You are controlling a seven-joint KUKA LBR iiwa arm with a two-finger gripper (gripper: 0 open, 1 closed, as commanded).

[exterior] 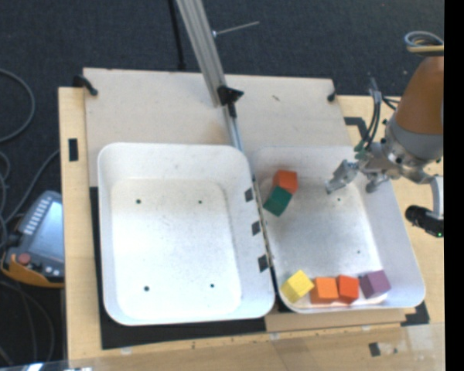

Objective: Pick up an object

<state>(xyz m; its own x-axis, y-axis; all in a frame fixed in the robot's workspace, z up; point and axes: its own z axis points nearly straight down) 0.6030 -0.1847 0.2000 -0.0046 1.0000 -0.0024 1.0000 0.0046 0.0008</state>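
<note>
The right bin (394, 238) holds several small blocks. An orange block (286, 181) and a green block (278, 201) touch each other near its upper left wall. Along its front wall lie a yellow block (298, 284), two orange blocks (325, 288) (348, 287) and a purple block (373, 283) in a row. My gripper (356, 178) hangs over the bin's upper right part, to the right of the orange and green pair. It is open, with nothing between its fingers.
The left bin (108, 207) sits beside the right one, their walls meeting at the centre. A slanted metal post (205, 45) rises from the bench behind the bins. Cables and a handheld pendant (39, 238) lie on the floor at left.
</note>
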